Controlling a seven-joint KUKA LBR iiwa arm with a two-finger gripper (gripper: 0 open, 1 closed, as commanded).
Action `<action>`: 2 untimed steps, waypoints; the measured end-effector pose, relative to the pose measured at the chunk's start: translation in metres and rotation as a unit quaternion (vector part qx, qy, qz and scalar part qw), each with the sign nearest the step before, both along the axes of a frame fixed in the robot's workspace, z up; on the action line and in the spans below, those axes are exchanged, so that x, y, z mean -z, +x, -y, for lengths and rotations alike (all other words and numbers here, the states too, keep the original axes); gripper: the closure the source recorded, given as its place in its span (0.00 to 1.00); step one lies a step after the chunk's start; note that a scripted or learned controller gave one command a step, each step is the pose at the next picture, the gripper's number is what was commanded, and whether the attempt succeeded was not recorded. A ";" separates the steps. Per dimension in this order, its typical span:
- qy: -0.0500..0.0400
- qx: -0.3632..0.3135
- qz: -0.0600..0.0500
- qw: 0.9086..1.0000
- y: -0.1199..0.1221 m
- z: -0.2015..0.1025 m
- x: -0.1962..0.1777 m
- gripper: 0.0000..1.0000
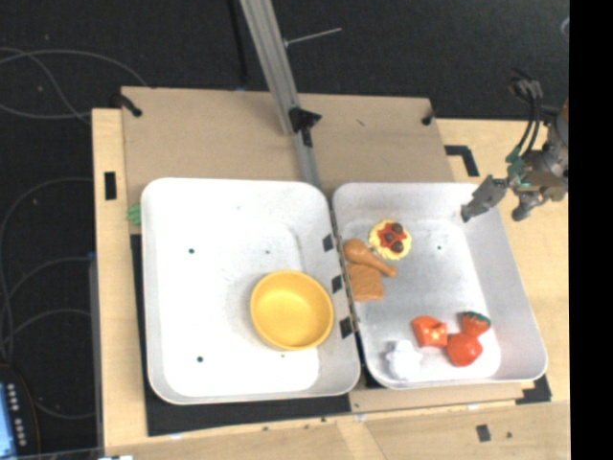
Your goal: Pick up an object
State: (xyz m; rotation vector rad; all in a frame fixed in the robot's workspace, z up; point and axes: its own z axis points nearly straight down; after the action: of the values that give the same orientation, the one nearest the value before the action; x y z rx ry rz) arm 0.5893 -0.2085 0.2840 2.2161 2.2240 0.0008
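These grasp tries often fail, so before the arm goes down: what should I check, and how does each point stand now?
1. Gripper free of any object: ok, it sits above the right bin's upper right corner with nothing between its fingers.
2. Fingers spread for a grasp: ok, they look open.
3. Targets in view: ok, tomato, red piece, tart, brown toy.
4. Targets apart: not ok, tomato and red piece nearly touch.
5. Bowl out of the path: ok, left bin.
6. White lump graspable: cannot tell.
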 end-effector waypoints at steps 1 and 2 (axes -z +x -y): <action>0.000 0.000 0.000 1.000 0.000 0.000 0.000 0.00; 0.000 0.002 -0.003 1.000 -0.005 -0.001 0.062 0.00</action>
State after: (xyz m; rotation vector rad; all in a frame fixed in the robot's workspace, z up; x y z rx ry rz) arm 0.5841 -0.2071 0.2224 2.2238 2.2225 -0.0076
